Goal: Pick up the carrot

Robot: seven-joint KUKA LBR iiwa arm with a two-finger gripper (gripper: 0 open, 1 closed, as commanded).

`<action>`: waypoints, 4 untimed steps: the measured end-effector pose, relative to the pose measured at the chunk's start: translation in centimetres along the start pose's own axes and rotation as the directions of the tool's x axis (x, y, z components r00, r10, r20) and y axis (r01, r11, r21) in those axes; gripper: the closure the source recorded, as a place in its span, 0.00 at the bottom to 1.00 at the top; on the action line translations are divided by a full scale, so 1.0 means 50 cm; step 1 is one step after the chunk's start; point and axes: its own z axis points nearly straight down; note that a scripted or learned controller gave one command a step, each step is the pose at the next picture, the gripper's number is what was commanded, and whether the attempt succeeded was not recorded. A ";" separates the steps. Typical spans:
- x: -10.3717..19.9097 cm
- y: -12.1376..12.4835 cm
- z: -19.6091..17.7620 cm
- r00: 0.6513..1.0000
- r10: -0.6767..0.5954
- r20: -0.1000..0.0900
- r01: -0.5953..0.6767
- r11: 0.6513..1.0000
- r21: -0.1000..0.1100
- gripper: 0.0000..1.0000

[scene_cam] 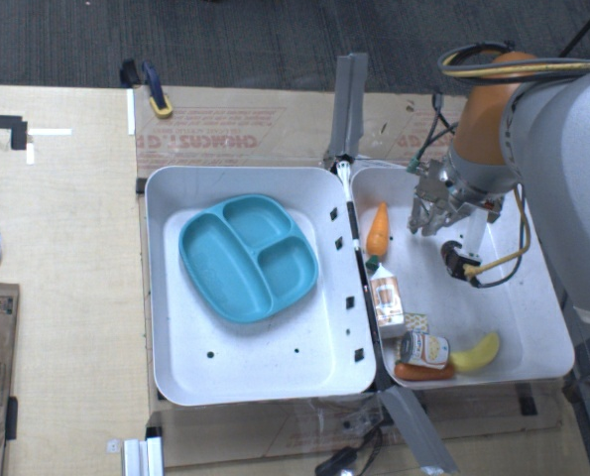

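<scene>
The metal gripper (431,216) is hanging over the right bin (528,310) near its 12 o'clock rim, fingers pointing down; whether they are spread or pressed together I cannot tell. Nothing is sitting between them. The carrot (377,229), smooth, orange and tapered, is lying at the gripper's 9 o'clock, against the bin's left wall, long axis running 12 to 6, narrow tip toward 12. Toward 6 o'clock a small printed carton (386,300), a can (423,349) and a curved yellow banana (476,353) are resting. The left bin (176,365) is holding a glossy blue 3-compartment plate (248,257). Any writing is too small to read.
</scene>
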 end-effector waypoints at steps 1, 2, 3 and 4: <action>0.000 0.000 0.000 1.000 0.000 0.000 0.000 1.000 0.000 0.00; 0.000 -0.026 0.019 0.998 -0.063 -0.004 0.063 0.998 -0.002 0.00; -0.001 -0.025 0.001 0.998 -0.062 -0.003 0.062 0.998 -0.001 1.00; 0.095 -0.053 -0.184 0.990 -0.142 -0.005 0.142 0.990 -0.006 1.00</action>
